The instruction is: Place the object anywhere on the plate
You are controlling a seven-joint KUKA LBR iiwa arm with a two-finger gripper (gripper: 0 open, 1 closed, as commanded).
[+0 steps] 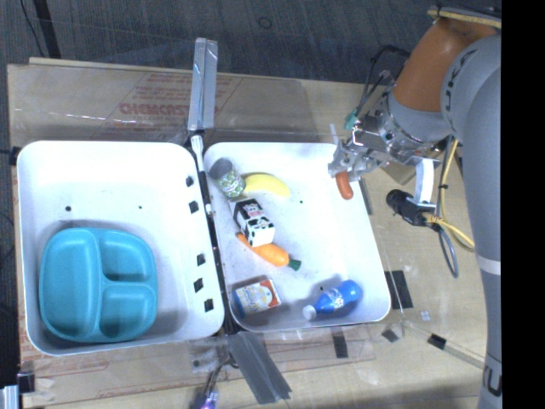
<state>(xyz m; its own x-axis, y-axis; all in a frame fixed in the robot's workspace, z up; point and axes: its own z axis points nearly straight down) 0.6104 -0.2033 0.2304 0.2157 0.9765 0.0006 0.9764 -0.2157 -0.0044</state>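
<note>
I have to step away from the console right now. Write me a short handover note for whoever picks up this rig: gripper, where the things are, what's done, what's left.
Gripper: over the right bin's far right edge, with a small orange-red sausage-like object hanging at its fingertips; looks held.
Blue divided plate: in the left bin, near front left corner.
In the right bin: banana, can, dice, carrot, small carton, blue bottle.
Done: apparent pickup.
Left: carry the object across to the plate and release it there.

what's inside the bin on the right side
A banana, a can, a dice-patterned box, a carrot, a small carton and a blue bottle. Whatever lies beneath them is covered.
</note>
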